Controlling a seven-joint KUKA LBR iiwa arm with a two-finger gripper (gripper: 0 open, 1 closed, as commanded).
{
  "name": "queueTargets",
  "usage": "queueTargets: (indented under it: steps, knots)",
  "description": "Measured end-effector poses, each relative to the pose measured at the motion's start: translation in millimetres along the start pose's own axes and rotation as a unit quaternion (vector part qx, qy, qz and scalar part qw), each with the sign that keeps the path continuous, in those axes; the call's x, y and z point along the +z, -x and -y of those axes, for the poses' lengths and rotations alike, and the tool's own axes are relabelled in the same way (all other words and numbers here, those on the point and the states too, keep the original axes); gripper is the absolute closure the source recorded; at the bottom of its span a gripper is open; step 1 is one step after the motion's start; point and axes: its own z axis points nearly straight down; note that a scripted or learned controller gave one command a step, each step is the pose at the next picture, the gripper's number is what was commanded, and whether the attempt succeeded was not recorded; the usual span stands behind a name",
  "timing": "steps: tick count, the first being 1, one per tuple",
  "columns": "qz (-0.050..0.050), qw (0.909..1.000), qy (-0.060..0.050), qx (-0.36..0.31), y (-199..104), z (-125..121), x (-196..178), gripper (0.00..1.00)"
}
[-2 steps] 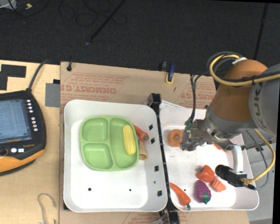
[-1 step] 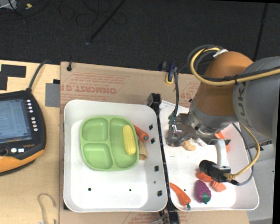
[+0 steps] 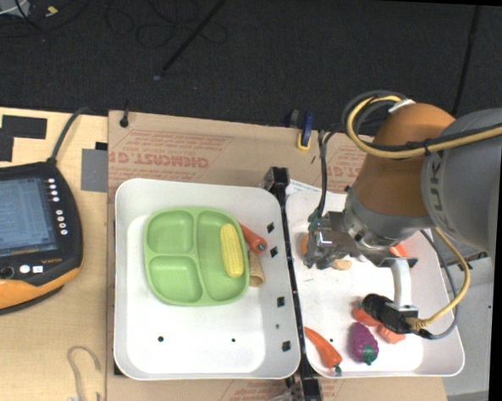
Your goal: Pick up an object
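Grey arm [image 3: 421,189] is hanging over right bin [image 3: 445,356], tool [image 3: 322,251] near a beige item [image 3: 342,263]; tool state: can't tell.

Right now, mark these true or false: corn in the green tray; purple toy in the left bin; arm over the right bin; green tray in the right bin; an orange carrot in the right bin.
1. Corn lies in the green tray: true.
2. Purple toy is in the left bin: false, it is in the right bin.
3. Arm is over the right bin: true.
4. Green tray is in the right bin: false, left bin.
5. Orange carrot is in the right bin: true.
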Motion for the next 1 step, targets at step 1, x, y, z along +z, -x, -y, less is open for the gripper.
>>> queueTargets:
  steps: [1]
  knots:
    - [0.000, 1.0000, 0.001, 0.000, -9.0, -2.1, -0.2, 1.00]
